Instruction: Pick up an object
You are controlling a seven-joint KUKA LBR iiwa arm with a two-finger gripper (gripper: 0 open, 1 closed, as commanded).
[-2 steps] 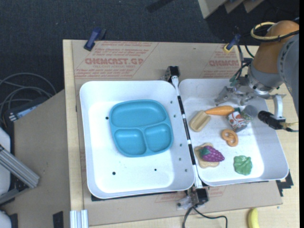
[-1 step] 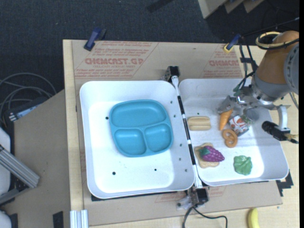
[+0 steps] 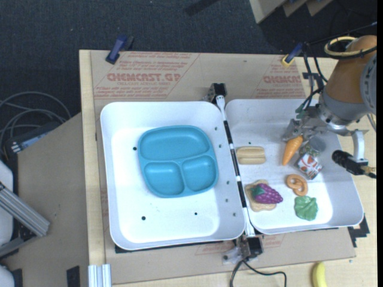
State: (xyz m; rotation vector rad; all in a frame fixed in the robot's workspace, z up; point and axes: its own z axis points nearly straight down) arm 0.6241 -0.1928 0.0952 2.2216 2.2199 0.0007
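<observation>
Two shallow white bins are set side by side on a brown-papered bench. The left bin (image 3: 119,160) is taken up by a blue three-compartment plastic tray (image 3: 178,160), apparently kept there as a place to receive things. The small toy foods are gathered in the right bin (image 3: 263,115), within the arm's reach from the right.

The gripper (image 3: 302,130) is seen low over the far right part of that bin, just above the upper end of an orange toy carrot (image 3: 291,149), which lies tilted with its tip toward the near left. Whether the carrot is touched, and how the gripper is set, cannot be told: the tips are lost in the grey hardware. The carrot is judged to be the thing being tried for, since it lies directly under the tool.

A red-and-white patterned small can (image 3: 309,164) lies just beside the carrot on its near right, close enough to be knocked. A tan bread-roll toy (image 3: 251,155) lies to the left, near the bin's dividing wall. A brown pretzel toy (image 3: 297,184), a purple grape bunch on a tan base (image 3: 264,194) and a green leafy toy (image 3: 306,208) lie nearer.
</observation>
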